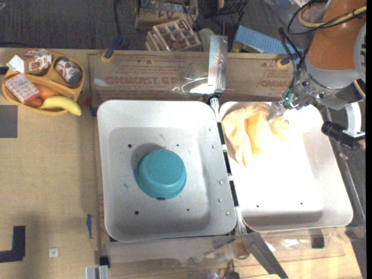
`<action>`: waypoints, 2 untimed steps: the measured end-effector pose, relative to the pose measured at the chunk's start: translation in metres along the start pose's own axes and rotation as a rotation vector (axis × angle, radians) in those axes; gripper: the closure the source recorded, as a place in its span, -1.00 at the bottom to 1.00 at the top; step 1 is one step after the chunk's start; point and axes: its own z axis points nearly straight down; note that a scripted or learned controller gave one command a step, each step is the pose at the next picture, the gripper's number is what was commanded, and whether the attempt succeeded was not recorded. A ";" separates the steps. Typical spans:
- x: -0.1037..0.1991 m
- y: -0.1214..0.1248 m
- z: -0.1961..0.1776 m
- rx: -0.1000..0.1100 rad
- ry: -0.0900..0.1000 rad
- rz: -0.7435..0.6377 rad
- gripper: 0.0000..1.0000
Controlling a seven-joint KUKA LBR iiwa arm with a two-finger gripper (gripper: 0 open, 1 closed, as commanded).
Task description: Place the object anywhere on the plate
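The counter [46, 173] carries two shallow white bins side by side. In the left bin [116, 127] a teal plate [161, 174], round and seemingly turned upside down, sits slightly left of the bin's centre with bare white floor all around it. The right bin [302, 190] holds a crumpled yellow-orange cloth [250, 131] in its upper left corner, close to the wall shared with the left bin. The grey arm with its orange band [334, 31] reaches in from the upper right, and the gripper [283, 104] sits at the cloth's upper right edge, its tip touching or just above the fabric. The glare there is too strong to tell whether the gripper is released or clenched on the cloth. The cloth lies in the right bin, well apart from the plate. At the counter's far left, a yellow tray [40, 86] holds a banana [61, 104] and small packaged items.
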 end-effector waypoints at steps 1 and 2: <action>0.052 0.004 0.010 0.002 0.004 -0.399 1.00; 0.105 0.009 0.018 0.000 0.004 -0.797 1.00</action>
